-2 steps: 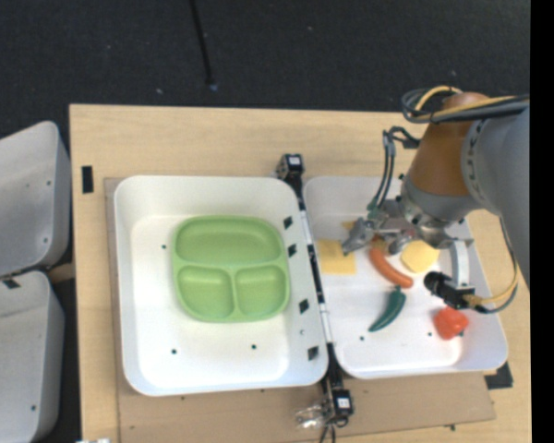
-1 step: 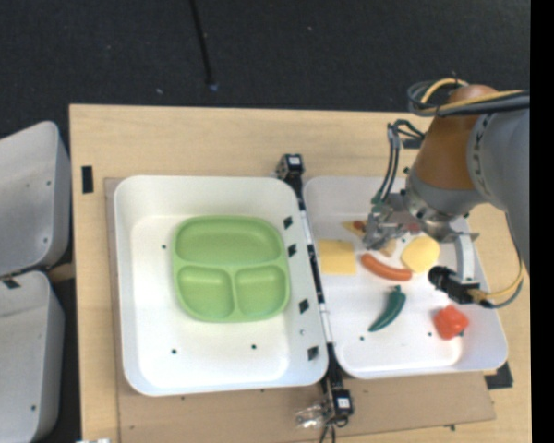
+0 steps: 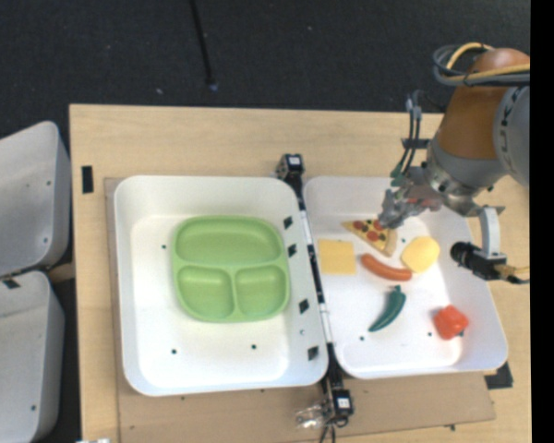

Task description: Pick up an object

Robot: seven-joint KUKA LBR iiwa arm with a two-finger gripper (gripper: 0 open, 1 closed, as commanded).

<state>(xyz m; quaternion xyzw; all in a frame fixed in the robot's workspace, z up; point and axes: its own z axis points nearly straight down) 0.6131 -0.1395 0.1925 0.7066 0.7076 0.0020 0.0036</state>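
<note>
A: Left bin? 
B: Holds a green tray, white margin all round. 
A: Right bin? 
B: Crowded: cheese, lemon, sausage, green chili, tomato. Gripper over the pizza slice; whether it grips, I cannot tell.

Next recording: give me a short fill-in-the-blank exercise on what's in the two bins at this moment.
1. The green divided tray lies in the ____ bin.
2. The gripper hangs right above the toy ____ slice.
3. The yellow square of cheese lies ____ the divider and the sausage.
4. The green pepper lies in the ____ bin.

Missing words: left; pizza; between; right
</note>
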